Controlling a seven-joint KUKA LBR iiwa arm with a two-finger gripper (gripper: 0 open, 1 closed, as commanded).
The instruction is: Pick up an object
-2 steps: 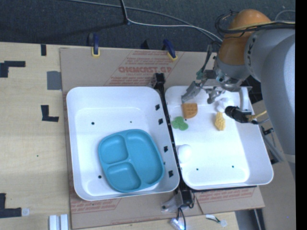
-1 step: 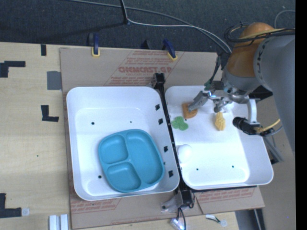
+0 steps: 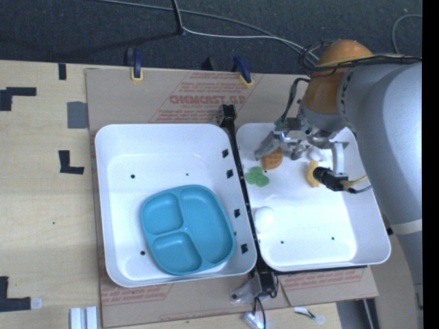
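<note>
While the gripper [image 3: 291, 144] hangs low in the right bin [image 3: 357, 245], I can't tell what it has hold of, if anything. An orange-brown thing [image 3: 273, 160] sits right at its tip, maybe touching. So the pick looks just begun, lift not done yet. Close by: a green bit [image 3: 258, 177], a yellow bit [image 3: 313, 174], a white ball [image 3: 263, 216]. Left bin [image 3: 123, 149] has a blue tray [image 3: 186, 229]. Both bins sit on cardboard [image 3: 185, 94] on a wood bench [image 3: 41, 211] w/ black tape marks.

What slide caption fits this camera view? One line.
Gripper over right bin near small items; blue tray in left bin.
</note>
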